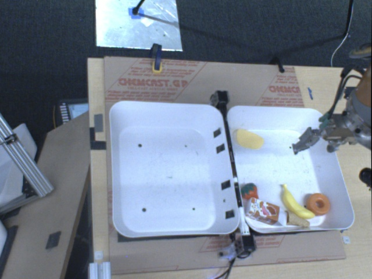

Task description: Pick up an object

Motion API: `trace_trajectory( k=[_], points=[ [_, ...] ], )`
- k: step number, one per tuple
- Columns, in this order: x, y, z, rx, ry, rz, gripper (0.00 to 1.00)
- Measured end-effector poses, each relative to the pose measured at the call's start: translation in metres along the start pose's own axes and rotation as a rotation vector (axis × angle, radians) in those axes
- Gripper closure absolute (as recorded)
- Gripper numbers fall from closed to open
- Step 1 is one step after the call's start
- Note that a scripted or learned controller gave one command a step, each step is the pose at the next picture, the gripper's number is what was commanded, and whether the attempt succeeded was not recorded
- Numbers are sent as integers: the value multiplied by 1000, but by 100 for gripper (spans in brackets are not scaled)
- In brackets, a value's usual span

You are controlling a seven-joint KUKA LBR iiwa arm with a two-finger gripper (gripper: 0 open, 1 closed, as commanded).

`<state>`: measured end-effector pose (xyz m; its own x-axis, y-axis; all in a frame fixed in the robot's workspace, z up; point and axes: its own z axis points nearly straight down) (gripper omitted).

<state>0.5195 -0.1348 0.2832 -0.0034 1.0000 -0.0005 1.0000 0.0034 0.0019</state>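
Observation:
The right bin (329, 173) holds a pale yellow lump (249, 138) near its back left. Along its front lie a banana (293, 203), an orange ring (318, 203), a red and white packet (265, 212) and a small red and green piece (249, 190). My gripper (304, 140) hangs over the bin's right-hand part, pointing left, well to the right of the yellow lump and above the banana's spot in the view. Nothing shows between its fingers.
The left bin (168, 167) sits beside the right one, with black clips (224, 150) along the shared divider. A silver sheet (138, 16) lies at the back of the bench. An aluminium rail (20, 156) stands at the far left.

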Motion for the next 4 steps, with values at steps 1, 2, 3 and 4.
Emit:
trace_trajectory(
  k=[1,2,3,4],
  points=[
    [34,15,186,12,4,-3,0],
    [32,83,182,-6,-1,-3,0],
    [-3,152,198,-6,-3,-2,0],
    [45,142,198,0,1,-5,0]
  ],
)
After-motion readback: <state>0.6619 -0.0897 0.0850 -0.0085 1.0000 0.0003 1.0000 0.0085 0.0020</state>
